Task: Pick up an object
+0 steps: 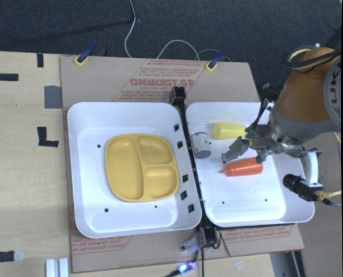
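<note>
- Orange carrot-shaped object is the thing I judge nearest to being picked: it lies in my right-hand bin, in the middle part of the floor, touching nothing else that I can make out.
- Its long axis runs nearly left to right across the view, tilted a little so that the right end sits slightly higher than the left.
- My gripper hangs just above and a touch to the left of that object's middle, with my wrist coming in from the right; the object lies just below my fingertips in the view.
- My fingers look spread apart, one dark finger reaching down-left towards the object's left end; nothing sits between them, so I hold nothing.
- A yellow object lies just beyond my gripper, towards the far wall of the same bin, its long axis also roughly left to right; a small grey cylinder stands by the divider between the bins.
- A yellow compartment plate rests in the left bin, well apart from my reach line.
- As I judge it, the coming move turns on closing across the orange object's short width, so my jaws should straddle it crosswise to that left-right axis and come down slightly nearer than I now hang.
</note>
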Motion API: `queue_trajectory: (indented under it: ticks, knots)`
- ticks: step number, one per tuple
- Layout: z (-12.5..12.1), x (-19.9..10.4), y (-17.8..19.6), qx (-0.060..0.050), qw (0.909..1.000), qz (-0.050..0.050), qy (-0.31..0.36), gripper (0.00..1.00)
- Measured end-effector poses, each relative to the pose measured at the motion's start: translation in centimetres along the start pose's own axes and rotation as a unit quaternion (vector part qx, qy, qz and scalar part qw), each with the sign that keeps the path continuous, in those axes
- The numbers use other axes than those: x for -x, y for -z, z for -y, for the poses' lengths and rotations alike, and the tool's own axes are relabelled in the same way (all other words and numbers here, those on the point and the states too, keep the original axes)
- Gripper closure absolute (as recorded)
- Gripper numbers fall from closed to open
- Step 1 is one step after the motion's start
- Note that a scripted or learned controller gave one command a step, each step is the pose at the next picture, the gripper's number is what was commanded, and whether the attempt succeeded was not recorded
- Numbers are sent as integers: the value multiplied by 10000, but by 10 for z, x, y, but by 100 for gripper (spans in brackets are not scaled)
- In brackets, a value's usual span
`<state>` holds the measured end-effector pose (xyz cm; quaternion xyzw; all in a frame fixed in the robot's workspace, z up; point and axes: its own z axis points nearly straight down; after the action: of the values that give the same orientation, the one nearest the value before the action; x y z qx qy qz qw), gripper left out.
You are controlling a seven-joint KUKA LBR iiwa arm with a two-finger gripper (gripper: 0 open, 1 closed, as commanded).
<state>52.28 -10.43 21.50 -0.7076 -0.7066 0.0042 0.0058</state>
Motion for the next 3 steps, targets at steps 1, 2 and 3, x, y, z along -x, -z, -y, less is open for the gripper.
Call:
queue_trajectory:
  ticks: [1, 2, 3]
  knots:
    - [-3, 0, 6, 60, 10000, 7, 16, 0]
    - [-5, 0, -38, 38, 10000, 10, 11, 0]
    - [-12, -6, -90, 34, 10000, 7, 12, 0]
